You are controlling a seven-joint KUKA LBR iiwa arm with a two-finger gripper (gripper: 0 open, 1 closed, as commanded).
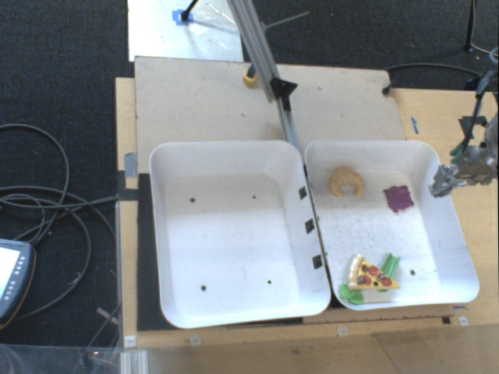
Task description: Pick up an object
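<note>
The right bin holds three small objects. A tan croissant-shaped piece lies near the bin's back left. A purple bunch-of-grapes piece rests to its right. A toy pizza slice with a green leafy piece beside it lies at the front. My gripper hangs at the far right, over the right bin's right rim, apart from all the objects. Nothing shows between its tips.
The left bin stands beside the right one. A slanted metal pole crosses the back of the bench toward the bins' shared wall. Cables and a tablet lie on the floor at the left.
</note>
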